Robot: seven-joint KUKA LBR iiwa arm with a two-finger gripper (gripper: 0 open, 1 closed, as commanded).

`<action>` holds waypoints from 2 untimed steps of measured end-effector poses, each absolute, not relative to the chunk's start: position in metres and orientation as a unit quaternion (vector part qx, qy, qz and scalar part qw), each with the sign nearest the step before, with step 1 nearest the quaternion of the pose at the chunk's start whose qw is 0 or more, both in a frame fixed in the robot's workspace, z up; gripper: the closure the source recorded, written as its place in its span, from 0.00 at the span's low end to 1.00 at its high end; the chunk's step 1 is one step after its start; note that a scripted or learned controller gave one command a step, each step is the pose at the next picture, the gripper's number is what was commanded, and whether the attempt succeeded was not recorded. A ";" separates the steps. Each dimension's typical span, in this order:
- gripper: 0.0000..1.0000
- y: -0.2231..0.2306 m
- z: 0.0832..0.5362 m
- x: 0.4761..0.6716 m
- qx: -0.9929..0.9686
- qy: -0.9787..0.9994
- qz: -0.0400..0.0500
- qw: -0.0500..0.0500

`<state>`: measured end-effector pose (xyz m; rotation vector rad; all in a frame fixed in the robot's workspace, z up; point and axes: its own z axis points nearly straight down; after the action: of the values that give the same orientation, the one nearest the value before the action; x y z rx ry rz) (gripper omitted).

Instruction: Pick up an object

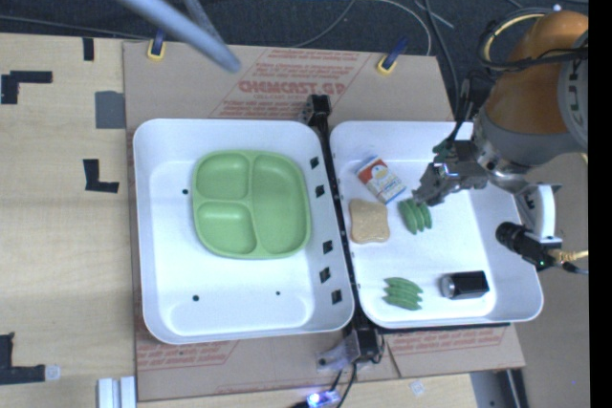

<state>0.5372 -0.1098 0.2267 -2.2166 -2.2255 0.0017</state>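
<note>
The gripper point(427, 191) hangs just above a green pod point(417, 216), mid-bin.

Left bin point(163, 282): green divided plate point(252, 204) fills centre; bare floor along bottom. Right bin point(516, 301): five scattered items; open floor upper right.

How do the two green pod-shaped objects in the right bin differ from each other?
The upper green pod lies beside the gripper, near the tan piece; the lower green pod lies near the bin's front edge, beside the black block. The upper one lies more upright in the view, the lower one more sideways. Both are ribbed and green.
</note>
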 end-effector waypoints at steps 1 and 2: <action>1.00 -0.055 0.234 0.555 -0.705 -0.709 0.000 0.001; 1.00 -0.006 0.224 0.586 -0.705 -0.709 0.000 0.000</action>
<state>0.5855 -0.0059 0.2243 -2.2153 -2.2272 0.0010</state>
